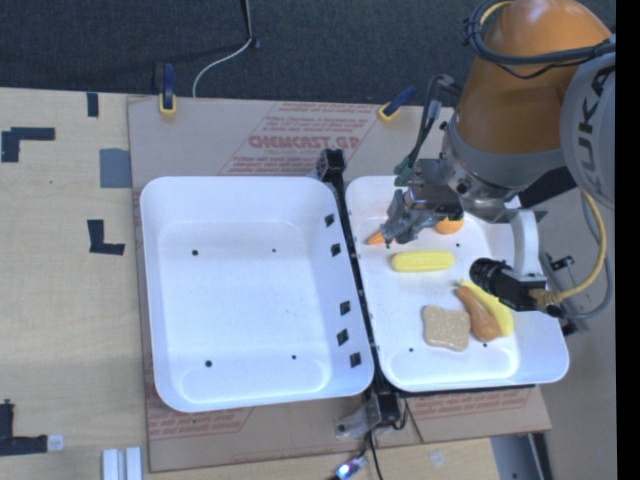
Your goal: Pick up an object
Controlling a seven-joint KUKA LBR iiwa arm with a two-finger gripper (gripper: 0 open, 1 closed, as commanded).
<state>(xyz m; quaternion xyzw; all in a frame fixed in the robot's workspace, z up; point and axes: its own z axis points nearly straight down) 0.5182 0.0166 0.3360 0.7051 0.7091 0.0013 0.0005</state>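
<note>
I see the arm (530, 78) coming in from the upper right of the frame, its orange band bulking over the far corner of the right bin (540, 368). The jaws (400, 226) sit low in that bin's upper left, close to the black divider (345, 268) between the two bins. A small orange piece (376, 238) lies just at the tips, toward the divider; I cannot tell how far the jaws are parted or whether they have hold of it — the dark finger parts blur together there.

Room around the tool is tight on the divider side. Just below and right of the jaws lies a yellow cob (421, 261), and another orange bit (449, 226) shows right of the wrist. Lower right in the bin are a tan bread slice (445, 328), a carrot (481, 313) and a yellow piece (497, 313) under it, near a black fitting (497, 278) on the arm. The bin's lower left floor is open.

The left bin (160, 228) has a wide bare floor with a few dark dots.

Both bins rest on a cardboard sheet (290, 138) clamped at its top edge, laid over the pale wood surface (60, 298) with black tape marks at the left. Dark carpet (120, 18) fills the top of the frame, crossed by a white cable (235, 48).
</note>
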